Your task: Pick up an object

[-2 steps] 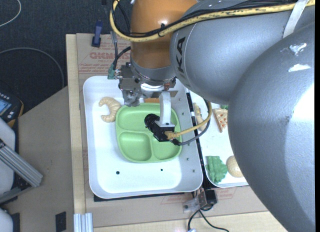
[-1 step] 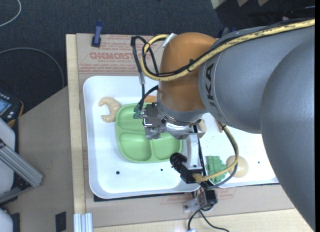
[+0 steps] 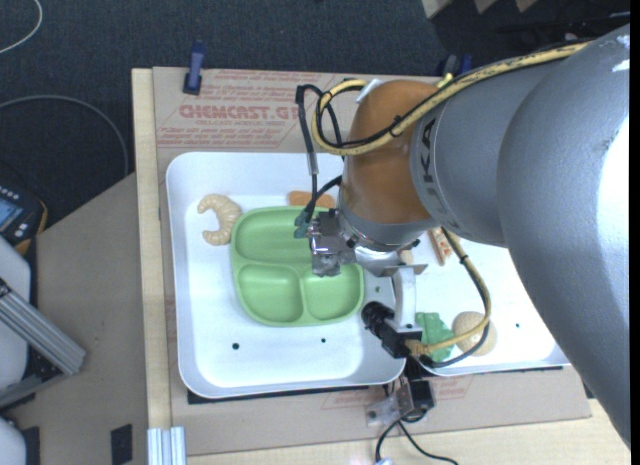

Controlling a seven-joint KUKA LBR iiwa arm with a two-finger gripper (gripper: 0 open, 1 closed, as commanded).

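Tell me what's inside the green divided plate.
The green divided plate shows bare green compartments at its left and front. The pincer and wrist hang over its right rear part, so anything lying there is covered. The croissant lies outside it.

The arm [image 3: 520,143] runs off the right edge and top right corner of the frame, and it covers most of the right bin [image 3: 530,338] in the lower right. The wrist hides the gripper's fingers, so their state cannot be told. An orange thing [image 3: 299,198] at centre shows a sliver past the green tray [image 3: 275,273]. A tan strip [image 3: 440,245] and a green scrap [image 3: 435,331] are too covered to name.
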